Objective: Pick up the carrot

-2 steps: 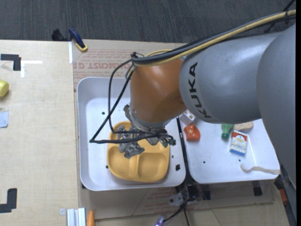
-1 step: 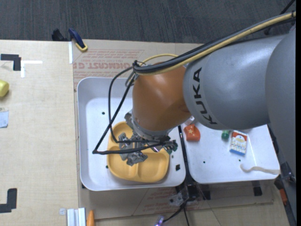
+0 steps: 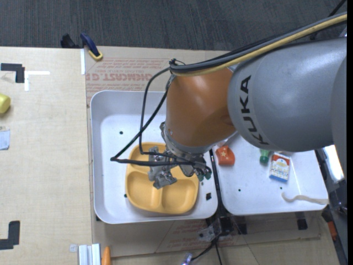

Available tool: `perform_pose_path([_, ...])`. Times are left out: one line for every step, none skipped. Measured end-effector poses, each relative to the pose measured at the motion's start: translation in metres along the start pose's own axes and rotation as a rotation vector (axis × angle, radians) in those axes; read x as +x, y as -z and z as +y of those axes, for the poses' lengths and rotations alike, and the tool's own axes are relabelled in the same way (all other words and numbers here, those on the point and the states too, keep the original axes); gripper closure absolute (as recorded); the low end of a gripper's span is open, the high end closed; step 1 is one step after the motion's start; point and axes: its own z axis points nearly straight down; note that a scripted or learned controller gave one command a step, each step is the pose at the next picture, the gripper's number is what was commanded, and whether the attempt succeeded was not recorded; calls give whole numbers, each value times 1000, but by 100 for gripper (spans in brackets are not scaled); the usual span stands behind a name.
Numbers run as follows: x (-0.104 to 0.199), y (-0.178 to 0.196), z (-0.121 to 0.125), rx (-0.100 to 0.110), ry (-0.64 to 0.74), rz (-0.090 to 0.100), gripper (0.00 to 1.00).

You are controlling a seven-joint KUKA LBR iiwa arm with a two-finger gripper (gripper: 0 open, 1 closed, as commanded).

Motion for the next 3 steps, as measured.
perform_pose_path([4,-5,-15,2,-394,3,100])
perform_pose_path([-2,7,-34,4,-901,3,100])
perform_pose_path([11,-17,-4,6,-1186,7,100])
